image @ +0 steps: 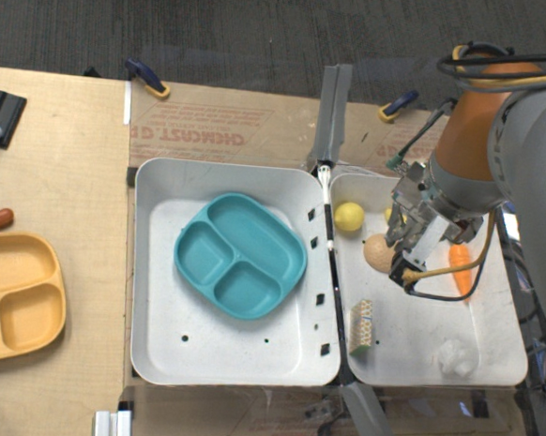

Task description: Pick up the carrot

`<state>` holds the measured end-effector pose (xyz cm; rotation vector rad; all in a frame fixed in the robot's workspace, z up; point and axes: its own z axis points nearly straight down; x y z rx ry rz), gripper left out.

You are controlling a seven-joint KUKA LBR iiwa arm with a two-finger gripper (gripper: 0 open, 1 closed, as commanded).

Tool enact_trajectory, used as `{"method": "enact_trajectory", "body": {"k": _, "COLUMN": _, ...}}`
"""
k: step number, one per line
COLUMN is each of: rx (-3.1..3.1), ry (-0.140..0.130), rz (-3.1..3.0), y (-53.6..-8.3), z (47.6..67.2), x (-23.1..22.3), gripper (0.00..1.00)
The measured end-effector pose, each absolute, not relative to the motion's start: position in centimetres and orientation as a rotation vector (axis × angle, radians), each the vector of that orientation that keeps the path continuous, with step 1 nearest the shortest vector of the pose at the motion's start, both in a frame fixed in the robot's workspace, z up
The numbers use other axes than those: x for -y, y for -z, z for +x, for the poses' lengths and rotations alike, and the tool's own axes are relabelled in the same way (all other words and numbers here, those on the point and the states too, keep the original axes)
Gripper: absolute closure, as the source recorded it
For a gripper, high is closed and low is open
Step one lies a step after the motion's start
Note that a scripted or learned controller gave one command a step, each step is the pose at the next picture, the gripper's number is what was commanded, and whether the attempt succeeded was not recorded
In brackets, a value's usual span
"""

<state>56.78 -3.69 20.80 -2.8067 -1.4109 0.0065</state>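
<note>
Hovering over the right bin, the gripper is showing no readable opening, cannot tell. Carrot is lying partly hidden by the right edge. Cardboard print is running upside down, unclear.

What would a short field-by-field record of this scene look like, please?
target: carrot, lying in the right bin near its right wall
gripper: gripper over the right bin, just left of the carrot
carrot status: on the bin floor, not lifted
left bin: left bin holds a teal divided plate
right bin, other items: yellow ball, tan egg, white crumpled item
outside bins: yellow divided tray on the bench
</note>
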Motion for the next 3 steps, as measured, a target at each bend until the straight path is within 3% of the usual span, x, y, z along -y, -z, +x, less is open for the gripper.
{"method": "enact_trajectory", "body": {"k": 1, "rx": 2.190, "ry": -0.004, "rz": -2.251, "y": -23.7, "z": 54.1, "x": 0.3, "gripper": 1.00}}
{"method": "enact_trajectory", "body": {"k": 3, "rx": 1.462, "ry": -0.007, "rz": -2.780, "y": -23.7, "z": 55.1, "x": 8.2, "gripper": 1.00}}
